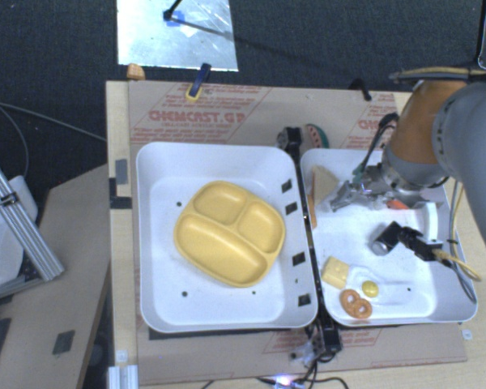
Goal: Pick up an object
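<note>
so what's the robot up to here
The grey arm reaches in from the right, with its gripper low in the right bin, close to a tan wedge. I can't see anything in its grasp yet. A yellow block and a pretzel lie nearer the front. The left bin holds a yellow divided plate.

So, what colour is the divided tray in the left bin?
The tray is pale yellow, seen best in the camera view.
</note>
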`<move>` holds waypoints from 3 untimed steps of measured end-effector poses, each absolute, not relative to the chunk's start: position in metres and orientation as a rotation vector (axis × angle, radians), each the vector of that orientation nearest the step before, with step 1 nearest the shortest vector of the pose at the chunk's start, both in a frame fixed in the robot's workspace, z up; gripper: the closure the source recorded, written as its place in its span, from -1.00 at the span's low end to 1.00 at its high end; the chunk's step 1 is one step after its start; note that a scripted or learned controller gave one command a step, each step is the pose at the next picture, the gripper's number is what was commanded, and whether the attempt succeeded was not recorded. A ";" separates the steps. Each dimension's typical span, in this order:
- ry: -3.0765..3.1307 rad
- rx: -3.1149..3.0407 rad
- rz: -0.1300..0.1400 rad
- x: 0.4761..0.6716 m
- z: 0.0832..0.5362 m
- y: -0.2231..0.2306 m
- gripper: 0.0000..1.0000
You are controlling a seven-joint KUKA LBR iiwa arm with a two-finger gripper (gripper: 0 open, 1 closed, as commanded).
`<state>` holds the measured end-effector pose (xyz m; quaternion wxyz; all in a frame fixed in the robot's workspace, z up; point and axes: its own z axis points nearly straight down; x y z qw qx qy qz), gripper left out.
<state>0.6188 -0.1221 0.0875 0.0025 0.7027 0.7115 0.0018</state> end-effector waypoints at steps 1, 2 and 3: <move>2.218 2.227 -0.004 0.554 0.084 -0.177 -1.00; 2.217 2.220 0.001 0.547 0.112 -0.209 -1.00; 2.229 2.217 0.001 0.513 0.083 -0.143 -1.00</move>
